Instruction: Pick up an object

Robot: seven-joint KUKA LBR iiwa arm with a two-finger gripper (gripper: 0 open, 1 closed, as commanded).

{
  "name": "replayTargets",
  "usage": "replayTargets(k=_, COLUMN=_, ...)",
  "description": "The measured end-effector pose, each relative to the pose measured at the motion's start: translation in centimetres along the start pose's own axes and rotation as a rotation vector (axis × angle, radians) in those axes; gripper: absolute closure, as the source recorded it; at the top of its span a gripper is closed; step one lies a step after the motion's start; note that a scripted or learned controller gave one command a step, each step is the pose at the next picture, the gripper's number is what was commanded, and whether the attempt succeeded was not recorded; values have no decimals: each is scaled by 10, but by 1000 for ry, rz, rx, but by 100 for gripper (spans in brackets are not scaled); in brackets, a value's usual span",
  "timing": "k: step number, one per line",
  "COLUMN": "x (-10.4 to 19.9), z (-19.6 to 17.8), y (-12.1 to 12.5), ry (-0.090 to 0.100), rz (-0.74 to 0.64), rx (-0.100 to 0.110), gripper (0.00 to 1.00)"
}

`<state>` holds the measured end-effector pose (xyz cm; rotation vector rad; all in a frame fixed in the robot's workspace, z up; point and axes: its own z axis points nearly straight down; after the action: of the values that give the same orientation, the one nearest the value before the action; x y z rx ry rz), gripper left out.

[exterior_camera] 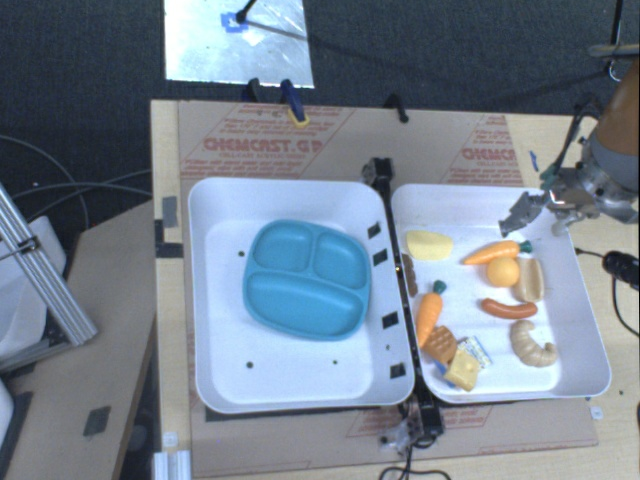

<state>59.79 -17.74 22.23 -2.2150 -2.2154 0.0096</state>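
Note:
The right bin (585, 308) holds several toy foods: a pale yellow piece (428, 244), an orange carrot (490, 254), an orange ball (503, 272), a bun (529, 278), a red sausage (508, 309), a second carrot with a green top (428, 315), a croissant (531, 344) and a cheese wedge (462, 370). My gripper (541, 215) hangs over the bin's far right part, just above and right of the orange carrot. Its fingers stand apart with nothing between them.
The left bin (215, 368) bears a blue divided plate (305, 278). A black divider (395, 298) runs between the bins. A shiny metal sheet (238, 28) lies beyond the bench. Cables trail at the right edge.

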Motion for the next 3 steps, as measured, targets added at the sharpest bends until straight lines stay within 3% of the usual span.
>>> replayTargets(k=1, x=0, z=-8, y=3, ry=-2, rz=-3, rx=-12, gripper=0)
replayTargets(k=3, x=1, z=76, y=3, ry=-2, rz=-1, rx=-9, gripper=0)
